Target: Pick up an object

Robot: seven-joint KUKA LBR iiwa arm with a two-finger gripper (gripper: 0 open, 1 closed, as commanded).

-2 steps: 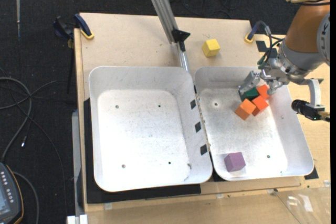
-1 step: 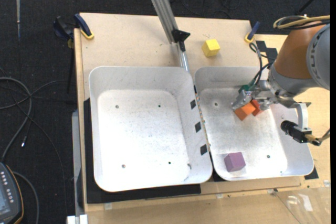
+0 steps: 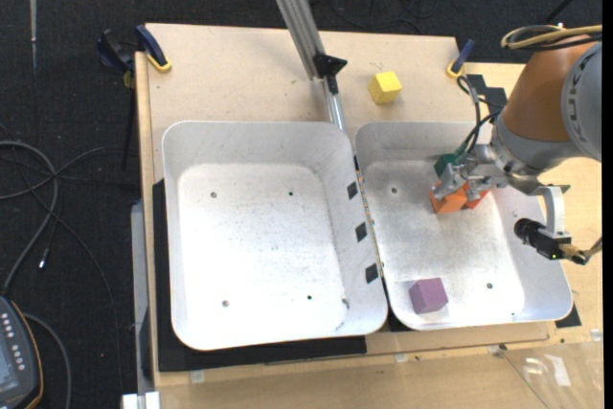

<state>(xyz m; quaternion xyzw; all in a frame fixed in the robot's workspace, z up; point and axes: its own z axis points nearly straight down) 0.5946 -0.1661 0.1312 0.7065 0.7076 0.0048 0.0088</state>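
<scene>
My gripper (image 3: 460, 184) is low in the right bin (image 3: 402, 148), in its upper right part. An orange block (image 3: 446, 200) lies right under the fingers, with a small green piece (image 3: 443, 166) just above it. The fingers sit against the orange block, but I cannot tell whether they grip it. A purple cube (image 3: 428, 295) rests near the front of the same bin, well apart from the gripper.
The left bin (image 3: 192, 148) sits beside the right one. A yellow cube (image 3: 386, 87) lies on the wooden bench behind the right bin. A metal pole (image 3: 292, 5) slants down to the bins' shared back corner. Clamps mark the bench corners.
</scene>
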